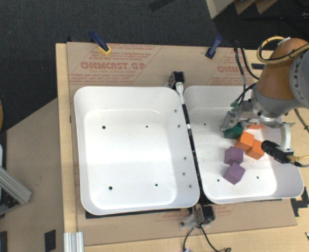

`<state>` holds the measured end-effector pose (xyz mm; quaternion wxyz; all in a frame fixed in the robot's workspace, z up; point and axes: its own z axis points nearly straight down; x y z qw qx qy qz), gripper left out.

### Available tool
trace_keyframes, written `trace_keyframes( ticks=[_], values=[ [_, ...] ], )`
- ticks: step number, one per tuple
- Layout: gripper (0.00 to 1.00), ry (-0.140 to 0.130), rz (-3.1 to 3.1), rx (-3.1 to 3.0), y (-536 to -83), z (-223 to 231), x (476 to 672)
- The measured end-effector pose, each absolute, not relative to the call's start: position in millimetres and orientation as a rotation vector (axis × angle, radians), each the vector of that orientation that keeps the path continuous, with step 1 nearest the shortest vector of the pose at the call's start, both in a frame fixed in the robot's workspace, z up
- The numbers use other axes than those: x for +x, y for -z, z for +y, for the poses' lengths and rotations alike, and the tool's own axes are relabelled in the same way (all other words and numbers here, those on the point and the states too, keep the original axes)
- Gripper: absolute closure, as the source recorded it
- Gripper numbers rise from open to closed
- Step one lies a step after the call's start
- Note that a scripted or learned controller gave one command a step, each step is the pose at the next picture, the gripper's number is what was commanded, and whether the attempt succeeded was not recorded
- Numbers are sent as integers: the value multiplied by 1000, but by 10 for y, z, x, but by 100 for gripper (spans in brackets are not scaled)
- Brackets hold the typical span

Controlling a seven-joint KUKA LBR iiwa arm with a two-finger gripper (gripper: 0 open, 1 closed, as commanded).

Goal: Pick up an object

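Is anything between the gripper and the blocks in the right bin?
Nothing visible. The gripper is already down in the right bin, right at the green block, with orange blocks and purple blocks just beyond it.

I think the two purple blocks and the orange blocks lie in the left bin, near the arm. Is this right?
Not quite. The camera view shows the purple blocks and orange blocks lying in the right bin, near the arm; the bin is the only mistake.

Glossy, seemingly plastic bins (pixel 91 140)
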<state>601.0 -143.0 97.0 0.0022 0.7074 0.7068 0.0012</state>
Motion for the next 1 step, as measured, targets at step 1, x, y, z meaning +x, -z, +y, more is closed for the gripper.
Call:
trace_keyframes(
  ticks=[1],
  values=[
    [100,-17,2224,2205,-1917,-784,6562]
  ],
)
